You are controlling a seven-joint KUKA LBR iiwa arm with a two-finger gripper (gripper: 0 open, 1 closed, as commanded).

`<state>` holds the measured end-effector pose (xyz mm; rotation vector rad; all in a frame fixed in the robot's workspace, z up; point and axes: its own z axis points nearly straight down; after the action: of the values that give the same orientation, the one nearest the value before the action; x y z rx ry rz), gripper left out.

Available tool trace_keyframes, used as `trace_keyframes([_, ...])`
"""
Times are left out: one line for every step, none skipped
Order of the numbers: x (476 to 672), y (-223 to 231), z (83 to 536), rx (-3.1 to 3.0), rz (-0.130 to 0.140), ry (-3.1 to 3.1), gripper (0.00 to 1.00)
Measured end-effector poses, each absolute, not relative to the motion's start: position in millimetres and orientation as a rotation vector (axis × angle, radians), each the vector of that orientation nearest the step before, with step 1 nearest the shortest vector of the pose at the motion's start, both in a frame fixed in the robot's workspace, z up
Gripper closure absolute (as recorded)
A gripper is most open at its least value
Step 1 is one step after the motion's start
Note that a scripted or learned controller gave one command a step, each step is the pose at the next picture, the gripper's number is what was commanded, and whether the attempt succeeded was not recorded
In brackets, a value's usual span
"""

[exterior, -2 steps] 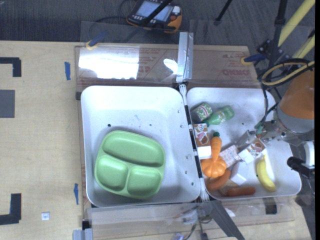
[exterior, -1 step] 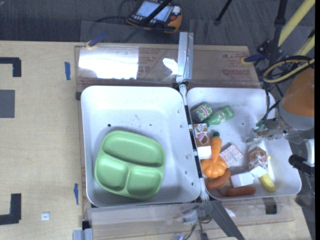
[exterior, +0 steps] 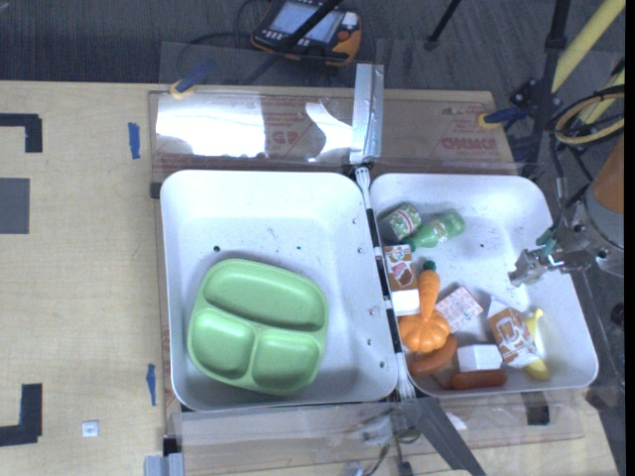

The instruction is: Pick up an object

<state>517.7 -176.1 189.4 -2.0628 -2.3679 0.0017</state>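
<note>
white bins: two shallow trays side by side on the pale wooden bench, the left bin (exterior: 189,216) and the right bin (exterior: 496,201) sharing a middle wall, likely so things can be shifted from one to the other.
green tray: a divided plate (exterior: 260,323) lies flat in the lower half of the left bin, alone there, well apart from the clutter.
clutter heap: everything small is crowded toward the left and lower side of the right bin, against the middle wall, which leaves the upper right floor bare for the arm to come in.
green bottle: lies on its side (exterior: 425,224) near the top of the heap, label end toward the divider.
orange carrot: a carrot-like toy (exterior: 427,317) stands in the middle of the pile, its thick end resting over a reddish sausage (exterior: 478,378) and a white block (exterior: 478,357).
packets: a small printed carton (exterior: 399,265) beside the divider, a pale sachet (exterior: 459,308), and a brown snack pack (exterior: 510,333) touching a yellow banana (exterior: 537,348) at the right.
gripper: the gripper (exterior: 541,259) sits at the right rim of the right bin, above bare floor, nothing between its tips; from here i cannot tell whether the jaws are spread or closed.
task's thing: none chosen yet, i'd judge; the nearest candidate is the snack pack, just below the gripper, and it needs a short move down and left.
</note>
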Motion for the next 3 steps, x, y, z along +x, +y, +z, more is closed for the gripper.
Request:
trace_keyframes([534.4,-175.7,284.4,-1.773,0.001,-2.595,1.00])
trace_keyframes([550.6,-165.9,211.8,-1.394,0.000,-2.812,1.00])
trace_keyframes([552.8,-166.1,220.2,-1.396,0.000,-2.814,1.00])
